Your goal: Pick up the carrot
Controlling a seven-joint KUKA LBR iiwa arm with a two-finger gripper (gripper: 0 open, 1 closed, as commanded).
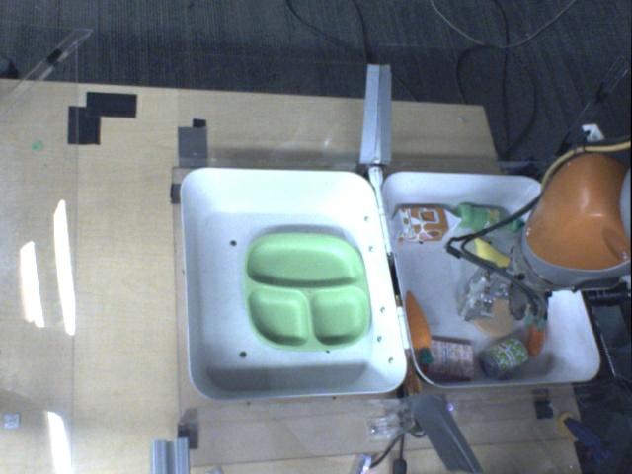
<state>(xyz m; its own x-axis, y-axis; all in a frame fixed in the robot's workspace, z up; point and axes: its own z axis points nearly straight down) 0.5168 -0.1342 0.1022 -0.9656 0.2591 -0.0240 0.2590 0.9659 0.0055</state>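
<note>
The carrot (pixel 419 324) is an orange tapered piece lying along the left wall of the right bin (pixel 583 368), near its front corner. My gripper (pixel 483 300) hangs over the middle of that bin, a short way right of the carrot and apart from it. The arm's orange band (pixel 583 215) looms above the bin's right side and hides part of it. Nothing shows held in the gripper.
The right bin also holds a small printed carton (pixel 423 224), a green item (pixel 481 215), a yellow item (pixel 491 254), a dark wrapped bar (pixel 451 357), a green round item (pixel 505 356) and a small orange piece (pixel 534 340). The left bin (pixel 212 265) holds a green divided plate (pixel 306 286).
</note>
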